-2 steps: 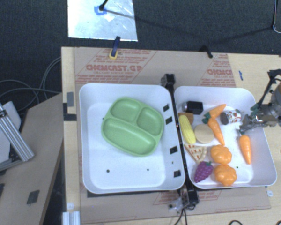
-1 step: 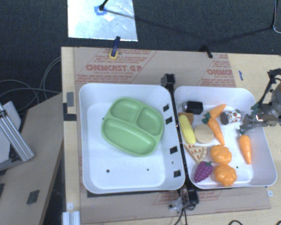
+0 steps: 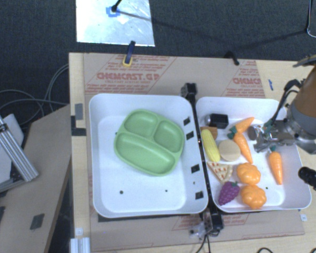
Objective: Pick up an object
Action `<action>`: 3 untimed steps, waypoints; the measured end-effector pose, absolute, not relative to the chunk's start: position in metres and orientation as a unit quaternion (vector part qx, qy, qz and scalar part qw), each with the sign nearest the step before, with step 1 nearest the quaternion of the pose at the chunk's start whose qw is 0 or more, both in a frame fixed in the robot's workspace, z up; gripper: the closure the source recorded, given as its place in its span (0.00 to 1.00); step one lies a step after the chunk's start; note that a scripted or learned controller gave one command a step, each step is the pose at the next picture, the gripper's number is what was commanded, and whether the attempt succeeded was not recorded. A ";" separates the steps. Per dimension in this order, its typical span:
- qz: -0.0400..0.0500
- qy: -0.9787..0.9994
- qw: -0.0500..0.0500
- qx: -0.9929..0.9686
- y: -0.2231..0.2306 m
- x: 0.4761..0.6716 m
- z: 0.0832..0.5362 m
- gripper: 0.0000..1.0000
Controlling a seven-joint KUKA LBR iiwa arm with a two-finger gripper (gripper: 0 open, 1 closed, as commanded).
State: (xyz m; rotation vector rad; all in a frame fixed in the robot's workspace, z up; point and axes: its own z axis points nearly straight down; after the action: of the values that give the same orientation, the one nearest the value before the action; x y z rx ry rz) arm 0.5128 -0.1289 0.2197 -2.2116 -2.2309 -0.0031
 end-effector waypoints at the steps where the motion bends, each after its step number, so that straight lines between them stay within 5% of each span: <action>1: -0.002 -0.711 0.000 -0.703 -0.065 0.512 0.225 1.00; 3: -0.001 -0.710 0.000 -0.704 0.055 0.516 0.213 1.00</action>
State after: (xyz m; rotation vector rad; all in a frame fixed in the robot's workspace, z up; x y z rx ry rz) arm 0.5156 0.0549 0.2135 -2.2108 -2.2322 -0.0032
